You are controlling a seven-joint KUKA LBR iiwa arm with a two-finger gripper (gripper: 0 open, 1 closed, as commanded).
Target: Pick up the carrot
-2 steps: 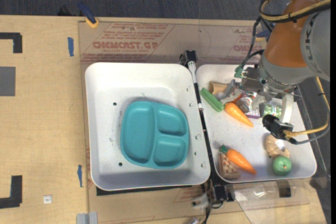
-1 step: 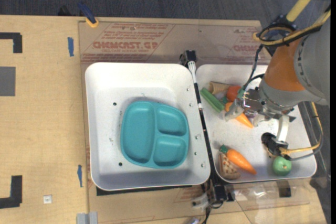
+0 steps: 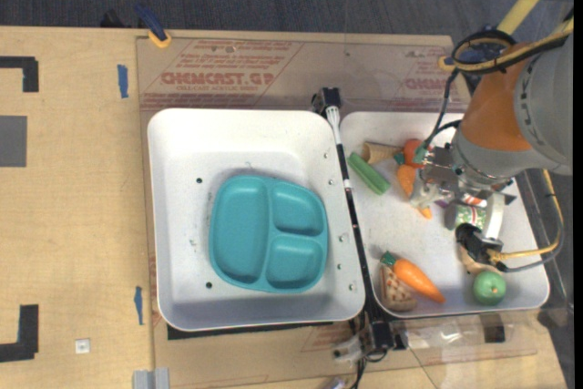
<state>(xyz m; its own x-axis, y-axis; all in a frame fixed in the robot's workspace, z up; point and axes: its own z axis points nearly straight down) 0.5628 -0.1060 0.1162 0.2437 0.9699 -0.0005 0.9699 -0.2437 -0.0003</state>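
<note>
The orange, tapered plastic carrot lies near the front of the right-hand shallow white bin, touching a brown waffle-textured toy and near a green toy apple. The grey arm's two-finger gripper hangs further back, over a smaller orange toy beside a green pepper-like piece; I cannot tell how its jaws stand. The risk, as I judge it, is a descent here catching the wrong orange item.
</note>
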